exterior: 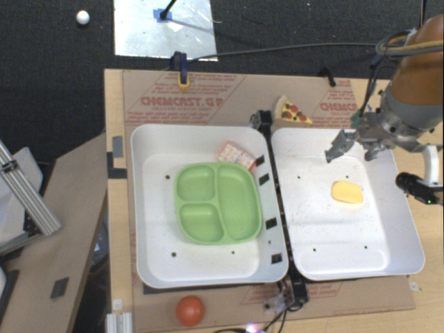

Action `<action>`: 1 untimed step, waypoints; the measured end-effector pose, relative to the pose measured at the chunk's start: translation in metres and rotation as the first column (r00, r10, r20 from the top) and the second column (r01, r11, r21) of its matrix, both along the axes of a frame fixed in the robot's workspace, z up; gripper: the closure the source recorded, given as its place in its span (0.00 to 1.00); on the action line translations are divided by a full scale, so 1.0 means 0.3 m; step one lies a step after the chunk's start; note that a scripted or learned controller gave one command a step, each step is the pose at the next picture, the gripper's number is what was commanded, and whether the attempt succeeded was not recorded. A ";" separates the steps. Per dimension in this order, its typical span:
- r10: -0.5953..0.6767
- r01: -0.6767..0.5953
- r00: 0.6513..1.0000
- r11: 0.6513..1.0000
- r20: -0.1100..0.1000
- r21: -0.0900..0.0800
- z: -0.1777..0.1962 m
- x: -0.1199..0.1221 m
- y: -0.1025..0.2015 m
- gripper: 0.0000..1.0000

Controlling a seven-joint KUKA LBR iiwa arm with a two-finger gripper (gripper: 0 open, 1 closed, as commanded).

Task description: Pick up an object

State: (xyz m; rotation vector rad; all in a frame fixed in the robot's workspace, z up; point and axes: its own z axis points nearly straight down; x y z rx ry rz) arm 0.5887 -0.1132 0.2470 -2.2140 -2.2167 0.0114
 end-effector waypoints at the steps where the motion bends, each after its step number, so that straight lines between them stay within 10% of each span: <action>1: 0.002 -0.002 1.000 1.000 0.012 -0.001 0.024 0.007 0.001 0.00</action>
